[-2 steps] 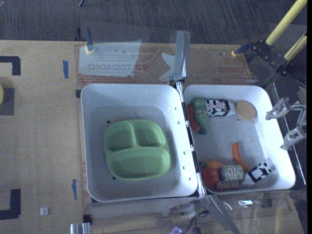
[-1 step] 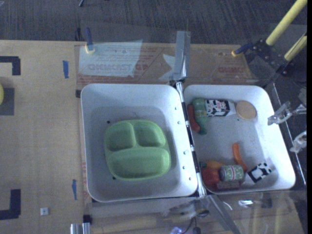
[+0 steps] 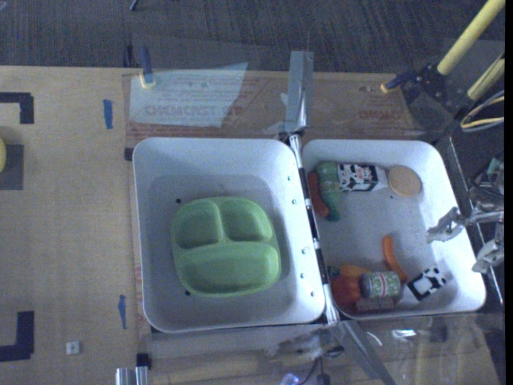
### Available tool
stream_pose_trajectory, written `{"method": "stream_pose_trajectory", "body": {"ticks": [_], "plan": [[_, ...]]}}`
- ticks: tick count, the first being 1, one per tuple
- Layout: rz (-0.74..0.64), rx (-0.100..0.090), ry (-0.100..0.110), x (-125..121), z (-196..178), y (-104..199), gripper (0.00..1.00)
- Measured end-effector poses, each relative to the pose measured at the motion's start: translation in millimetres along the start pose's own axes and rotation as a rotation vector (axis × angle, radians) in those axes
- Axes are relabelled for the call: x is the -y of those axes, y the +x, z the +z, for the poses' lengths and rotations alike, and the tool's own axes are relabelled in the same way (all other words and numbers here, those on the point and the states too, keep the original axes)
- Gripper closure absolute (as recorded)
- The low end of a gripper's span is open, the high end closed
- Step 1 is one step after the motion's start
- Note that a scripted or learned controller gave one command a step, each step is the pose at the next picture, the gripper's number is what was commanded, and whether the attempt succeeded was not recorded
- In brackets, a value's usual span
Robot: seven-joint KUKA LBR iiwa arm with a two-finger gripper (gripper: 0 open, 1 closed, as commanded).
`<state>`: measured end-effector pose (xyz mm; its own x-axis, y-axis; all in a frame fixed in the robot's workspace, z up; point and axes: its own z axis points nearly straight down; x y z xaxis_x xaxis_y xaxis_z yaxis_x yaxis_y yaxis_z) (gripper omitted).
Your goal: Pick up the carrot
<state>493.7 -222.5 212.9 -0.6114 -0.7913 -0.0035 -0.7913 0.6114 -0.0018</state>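
The carrot lies flat in the right bin, a small orange sliver running roughly top to bottom, toward the lower right part of the floor. The tool sits at that bin's right rim, off to the carrot's right and apart from it; I cannot tell how it is set, and nothing shows in it.

To do the reach well, I judge it should come in from the right, settle above the carrot's middle, and close across its narrow width, not along its length.

Room is tight below: a can lies just beneath the carrot's lower end and a black-and-white cube sits near to its lower right. Above the carrot the floor is bare up to the carton and round disc. The right wall is close. The left bin holds a green tray
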Motion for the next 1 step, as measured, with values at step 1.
{"method": "stream_pose_trajectory", "body": {"ticks": [1], "plan": [[-0.012,0.003,0.022,11.4,100.1,-31.8,0.0]]}}
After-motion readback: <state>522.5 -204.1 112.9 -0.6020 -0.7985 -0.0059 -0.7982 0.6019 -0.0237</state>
